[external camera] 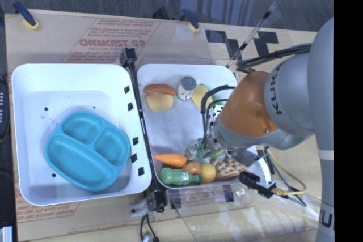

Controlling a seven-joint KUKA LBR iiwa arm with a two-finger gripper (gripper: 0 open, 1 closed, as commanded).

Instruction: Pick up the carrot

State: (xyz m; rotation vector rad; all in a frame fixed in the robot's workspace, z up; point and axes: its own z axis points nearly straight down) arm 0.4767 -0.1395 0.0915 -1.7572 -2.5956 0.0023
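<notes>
1. Carrot (170, 160) lies on its side near the front of the right bin (170, 122), toward that bin's left wall, its thin end pointing left and its thick end toward the pile of toy food.
2. Just in front of it sits a green bottle (180, 177), and to its right a small orange-and-yellow fruit cluster (199, 169) touches or nearly touches its thick end.
3. Farther right, a waffle-like piece (229, 168) lies under the arm's wrist.
4. At the far end of the same bin I see a sausage (160, 89), a yellow chunk (160, 102) and a small grey can (186, 87), well apart from the carrot.
5. The gripper (209, 150) hangs low over the pile, to the right of the carrot and not over it; from where I stand I cannot tell how it is set, and nothing is visibly in it.
6. The left bin (34, 88) holds a blue divided plate (88, 149).
7. The carrot looks like a light, hard plastic toy: stiff, smooth and probably a bit slippery, tapering so it could squirt out of a pinch near the tip.
8. I would take it across the thicker middle, jaws closing front to back, though the bottle crowds the near side.
</notes>
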